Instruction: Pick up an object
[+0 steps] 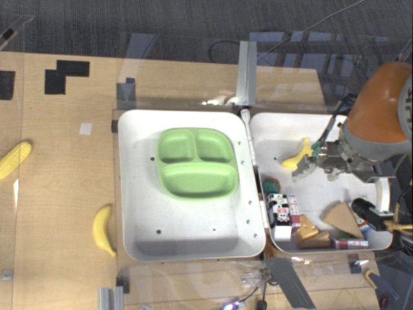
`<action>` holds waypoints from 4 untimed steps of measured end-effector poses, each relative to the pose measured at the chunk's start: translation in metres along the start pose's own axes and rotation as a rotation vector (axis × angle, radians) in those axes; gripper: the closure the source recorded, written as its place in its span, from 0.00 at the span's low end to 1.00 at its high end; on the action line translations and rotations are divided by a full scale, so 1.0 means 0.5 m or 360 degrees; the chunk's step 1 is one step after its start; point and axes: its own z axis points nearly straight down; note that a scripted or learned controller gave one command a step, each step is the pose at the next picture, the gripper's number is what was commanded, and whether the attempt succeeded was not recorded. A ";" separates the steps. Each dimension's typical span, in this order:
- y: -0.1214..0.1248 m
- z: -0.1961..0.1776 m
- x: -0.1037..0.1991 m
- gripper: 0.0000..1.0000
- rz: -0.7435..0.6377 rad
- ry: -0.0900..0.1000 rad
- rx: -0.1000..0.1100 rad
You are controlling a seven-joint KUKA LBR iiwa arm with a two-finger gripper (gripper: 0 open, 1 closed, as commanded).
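Note:
My gripper (308,165) hangs low over the upper middle of the right bin (284,129), on the grey arm with its orange band (382,105) reaching in from the right. A small yellow banana-shaped toy (295,157) lies right at the gripper's tip, touching or nearly touching it; I cannot tell whether it is gripped. Along the bin's front edge lie a black-and-white box (279,206), a brown block (308,228), a tan wedge (342,218) and a red marker (348,243).
A green divided plate (197,161) sits in the left bin (139,225). On the bench left of the bins lie a yellow banana (103,228) and a yellow corn cob (14,160). A small green item (270,186) rests by the right bin's left wall.

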 end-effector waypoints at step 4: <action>0.185 0.171 -0.008 1.00 -0.0213 0.0004 -0.0026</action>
